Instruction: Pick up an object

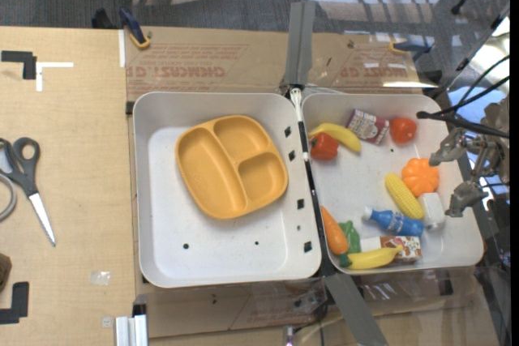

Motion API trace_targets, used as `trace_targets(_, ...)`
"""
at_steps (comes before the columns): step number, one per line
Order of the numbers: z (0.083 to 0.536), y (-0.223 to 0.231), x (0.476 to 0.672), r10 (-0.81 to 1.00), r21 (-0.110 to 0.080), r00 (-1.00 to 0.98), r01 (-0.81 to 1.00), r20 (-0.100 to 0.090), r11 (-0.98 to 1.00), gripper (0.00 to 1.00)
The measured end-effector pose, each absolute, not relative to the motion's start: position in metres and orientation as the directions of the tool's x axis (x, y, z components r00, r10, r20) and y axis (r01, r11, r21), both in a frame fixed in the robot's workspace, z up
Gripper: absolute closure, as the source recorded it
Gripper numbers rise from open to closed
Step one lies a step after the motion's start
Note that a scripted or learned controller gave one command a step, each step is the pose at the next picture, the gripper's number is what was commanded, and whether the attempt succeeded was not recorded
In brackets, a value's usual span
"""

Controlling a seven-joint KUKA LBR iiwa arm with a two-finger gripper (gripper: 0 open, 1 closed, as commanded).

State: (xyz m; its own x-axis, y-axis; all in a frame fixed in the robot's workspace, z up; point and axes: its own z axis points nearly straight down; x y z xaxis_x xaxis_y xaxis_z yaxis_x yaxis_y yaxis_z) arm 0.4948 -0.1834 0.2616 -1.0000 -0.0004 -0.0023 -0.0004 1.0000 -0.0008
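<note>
Wooden counter (pixel 65 198) beneath everything, scissors (pixel 31 182) lying at its left edge. Two shallow white bins side by side: left bin (pixel 154 255) carrying a yellow divided plate (pixel 232 164), tilted a little off square. Right bin (pixel 466 251) scattered with toy food. Along its top: banana (pixel 340 135) touching a red pepper (pixel 324 147), a small printed packet (pixel 366 126) just beside, a red tomato (pixel 403 130) further right. Mid-right: orange pumpkin (pixel 420 176) touching a corn cob (pixel 403 196). Lower down: blue-and-white bottle (pixel 394 221), a carrot (pixel 334 232) against the left wall, a green piece (pixel 351 236) beside it, a second banana (pixel 371 258) and a small box (pixel 402 248) near the front wall. Pincer (pixel 458 173) at the right bin's right rim, just beside the pumpkin, spread wide, nothing between the fingers; one fingertip (pixel 443 153) above the pumpkin, the other below it.
</note>
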Motion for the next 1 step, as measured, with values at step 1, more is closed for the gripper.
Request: trace_targets(1, 0.1074, -0.1871, 0.5089, -0.095, -0.005, -0.995, -0.095, -0.015, 0.995, 0.00)
